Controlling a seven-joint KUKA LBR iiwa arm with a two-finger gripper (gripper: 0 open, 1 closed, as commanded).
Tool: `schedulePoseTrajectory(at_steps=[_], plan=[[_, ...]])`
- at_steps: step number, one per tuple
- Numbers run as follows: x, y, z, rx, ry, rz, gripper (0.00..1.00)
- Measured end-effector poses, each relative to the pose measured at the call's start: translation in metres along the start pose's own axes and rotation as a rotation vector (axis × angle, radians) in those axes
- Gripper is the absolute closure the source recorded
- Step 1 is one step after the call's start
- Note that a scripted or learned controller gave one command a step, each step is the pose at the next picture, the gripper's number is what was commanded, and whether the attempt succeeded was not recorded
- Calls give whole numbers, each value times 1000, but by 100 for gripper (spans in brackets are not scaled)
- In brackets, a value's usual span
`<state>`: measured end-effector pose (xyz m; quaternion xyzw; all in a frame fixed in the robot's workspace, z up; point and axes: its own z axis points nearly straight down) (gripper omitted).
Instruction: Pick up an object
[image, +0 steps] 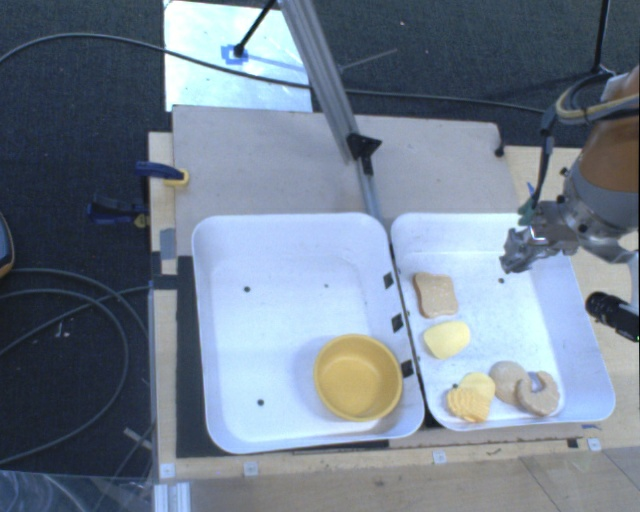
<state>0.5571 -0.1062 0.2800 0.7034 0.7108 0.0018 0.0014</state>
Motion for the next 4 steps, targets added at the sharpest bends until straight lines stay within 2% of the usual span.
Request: schedulePoseTrajectory(at_steps=[3,4], plan=[[128,72,25,1,0,1,100],[182,89,43,2,1,0,100]])
